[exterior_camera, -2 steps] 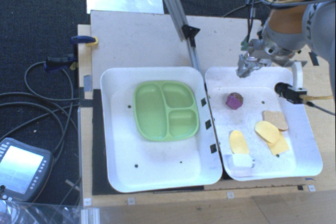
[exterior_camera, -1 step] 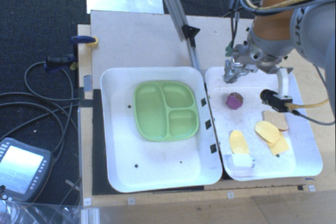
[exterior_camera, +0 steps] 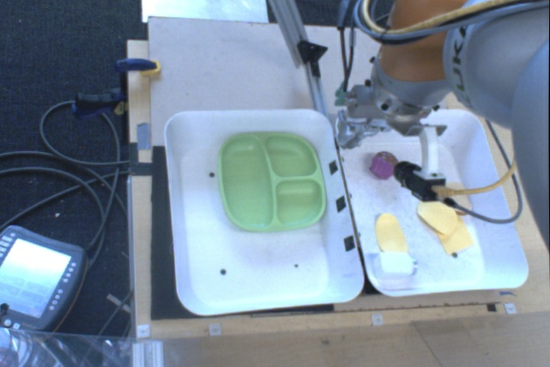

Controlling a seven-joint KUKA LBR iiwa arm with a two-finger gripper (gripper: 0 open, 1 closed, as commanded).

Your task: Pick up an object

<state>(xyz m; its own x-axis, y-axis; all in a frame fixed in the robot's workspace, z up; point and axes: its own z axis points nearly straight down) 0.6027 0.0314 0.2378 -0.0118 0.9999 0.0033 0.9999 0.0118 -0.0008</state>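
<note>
Left of the pincer (exterior_camera: 354, 133), the left bin (exterior_camera: 193, 271) holds a green divided tray (exterior_camera: 271, 181). The pincer hovers at the right bin's (exterior_camera: 503, 266) upper left corner; whether it is released or clenched cannot be determined. Just right of it lies a small purple object (exterior_camera: 383, 164), apparently light and rounded, best gripped across its middle; yellow pieces (exterior_camera: 443, 219) lie nearer the viewer.

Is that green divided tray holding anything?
Empty. The green tray lies flat in the left bin, and all three of its compartments show bare green.
</note>
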